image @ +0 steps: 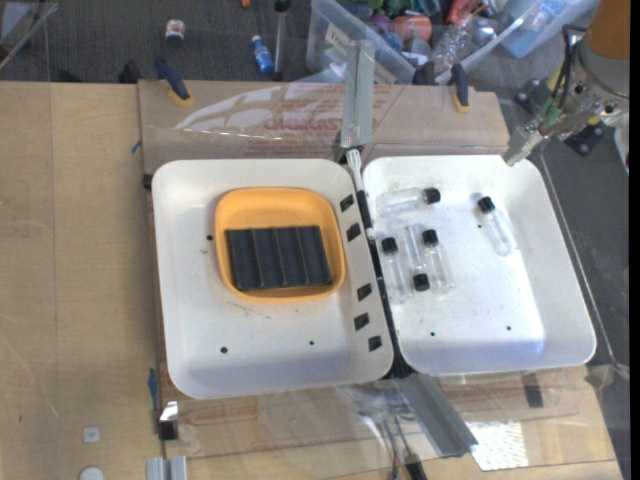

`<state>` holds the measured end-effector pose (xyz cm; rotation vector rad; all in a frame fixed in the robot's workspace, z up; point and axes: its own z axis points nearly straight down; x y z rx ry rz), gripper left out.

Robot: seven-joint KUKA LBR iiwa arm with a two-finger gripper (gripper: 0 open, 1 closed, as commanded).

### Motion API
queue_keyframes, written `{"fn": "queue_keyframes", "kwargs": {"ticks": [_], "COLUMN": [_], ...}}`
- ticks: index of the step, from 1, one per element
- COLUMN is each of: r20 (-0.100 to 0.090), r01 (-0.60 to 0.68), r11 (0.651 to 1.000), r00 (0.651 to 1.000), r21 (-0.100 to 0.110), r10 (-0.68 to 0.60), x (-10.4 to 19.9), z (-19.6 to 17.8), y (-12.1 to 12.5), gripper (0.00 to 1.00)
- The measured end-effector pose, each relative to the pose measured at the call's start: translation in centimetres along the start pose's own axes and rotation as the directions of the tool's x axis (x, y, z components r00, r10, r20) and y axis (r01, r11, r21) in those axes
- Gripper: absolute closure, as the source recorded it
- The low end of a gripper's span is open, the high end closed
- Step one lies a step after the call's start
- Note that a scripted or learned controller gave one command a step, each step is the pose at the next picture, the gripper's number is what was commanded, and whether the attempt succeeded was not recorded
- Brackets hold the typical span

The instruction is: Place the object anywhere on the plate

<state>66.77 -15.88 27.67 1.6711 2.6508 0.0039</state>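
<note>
A yellow plate (pixel 280 202) sits in the left white bin (pixel 190 328), with a dark ridged block (pixel 278 257) lying on it. Several clear vials with black caps lie loose in the right white bin (pixel 520 318): one at the upper left (pixel 408 201), one toward the right (pixel 497 230), and a cluster near the divider (pixel 428 258). My gripper (pixel 522 148) hangs over the far right corner of the right bin, above and to the right of the vials, and I see nothing held in it. The orange band of the arm (pixel 612 13) is at the top right.
A metal post (pixel 357 93) rises at the back between the bins, and black tabs (pixel 362 290) line the divider. Behind the bench stands a clear tub of colourful toys (pixel 430 8). Clamps (pixel 460 86) grip the cardboard at the back.
</note>
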Motion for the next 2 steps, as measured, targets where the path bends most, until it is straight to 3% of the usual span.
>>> {"fn": "queue_keyframes", "kwargs": {"ticks": [1,2], "r20": [0.001,0.001], "r01": [0.116,0.129], "r11": [0.993,0.992], "r00": [0.993,0.992], "r21": [0.0,0.0], "r10": [-0.116,-0.129], "x": [-1.6,-2.6], "z": [0.5,-3.2], "y": [-0.7,-1.1], "gripper": [1.0,1.0]}}
